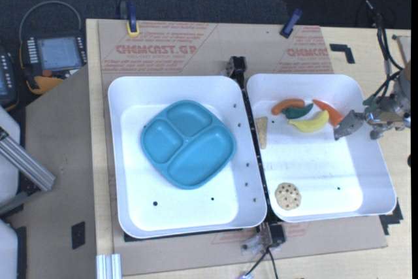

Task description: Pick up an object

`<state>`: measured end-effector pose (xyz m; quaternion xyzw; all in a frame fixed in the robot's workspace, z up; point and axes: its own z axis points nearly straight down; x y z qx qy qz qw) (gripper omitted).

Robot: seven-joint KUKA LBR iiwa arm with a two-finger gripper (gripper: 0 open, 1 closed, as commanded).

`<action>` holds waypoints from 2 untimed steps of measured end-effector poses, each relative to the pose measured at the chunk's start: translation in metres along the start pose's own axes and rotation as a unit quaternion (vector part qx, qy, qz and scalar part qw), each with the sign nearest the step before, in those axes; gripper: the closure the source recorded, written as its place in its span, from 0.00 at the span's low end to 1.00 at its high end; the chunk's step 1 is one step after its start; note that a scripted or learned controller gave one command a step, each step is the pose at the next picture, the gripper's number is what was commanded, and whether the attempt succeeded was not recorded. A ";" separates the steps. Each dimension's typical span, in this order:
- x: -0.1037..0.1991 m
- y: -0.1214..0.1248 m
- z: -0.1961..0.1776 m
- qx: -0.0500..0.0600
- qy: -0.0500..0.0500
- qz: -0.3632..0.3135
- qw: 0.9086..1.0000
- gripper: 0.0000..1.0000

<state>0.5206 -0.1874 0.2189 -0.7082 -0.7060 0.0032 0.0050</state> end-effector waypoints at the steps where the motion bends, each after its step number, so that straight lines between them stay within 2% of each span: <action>1: 0.000 0.003 -0.006 -0.006 -0.001 -0.002 1.000 0.00; 2: 0.001 0.006 0.037 -0.003 0.000 -0.002 1.000 0.00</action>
